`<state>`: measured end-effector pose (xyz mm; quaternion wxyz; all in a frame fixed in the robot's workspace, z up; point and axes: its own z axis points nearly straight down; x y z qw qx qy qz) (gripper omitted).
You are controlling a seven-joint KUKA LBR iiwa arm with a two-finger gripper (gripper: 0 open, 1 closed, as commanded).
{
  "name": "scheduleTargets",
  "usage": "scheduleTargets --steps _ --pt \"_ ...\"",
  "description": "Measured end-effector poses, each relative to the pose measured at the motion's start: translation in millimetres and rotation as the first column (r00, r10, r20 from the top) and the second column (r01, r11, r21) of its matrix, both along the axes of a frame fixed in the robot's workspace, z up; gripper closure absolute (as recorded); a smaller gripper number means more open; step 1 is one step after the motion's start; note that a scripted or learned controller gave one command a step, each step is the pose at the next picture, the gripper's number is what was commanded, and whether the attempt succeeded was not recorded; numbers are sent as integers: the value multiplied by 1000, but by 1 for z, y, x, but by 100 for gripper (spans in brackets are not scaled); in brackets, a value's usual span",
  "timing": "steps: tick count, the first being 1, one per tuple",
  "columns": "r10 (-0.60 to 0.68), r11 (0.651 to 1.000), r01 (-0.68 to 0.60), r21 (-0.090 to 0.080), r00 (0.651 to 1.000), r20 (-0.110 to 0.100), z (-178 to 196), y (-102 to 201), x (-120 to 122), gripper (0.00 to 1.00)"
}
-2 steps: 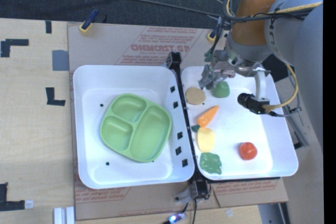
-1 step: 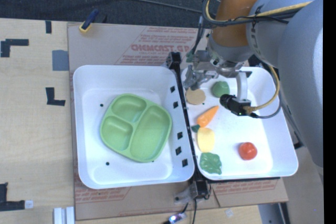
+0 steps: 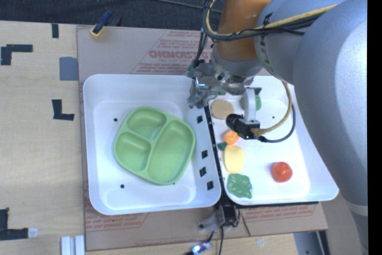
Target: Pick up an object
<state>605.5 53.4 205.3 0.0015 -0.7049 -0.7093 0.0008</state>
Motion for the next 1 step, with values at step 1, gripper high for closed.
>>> scheduleTargets --steps 1 --pt "0 1000 0 0 1000 2 11 46 -9 100"
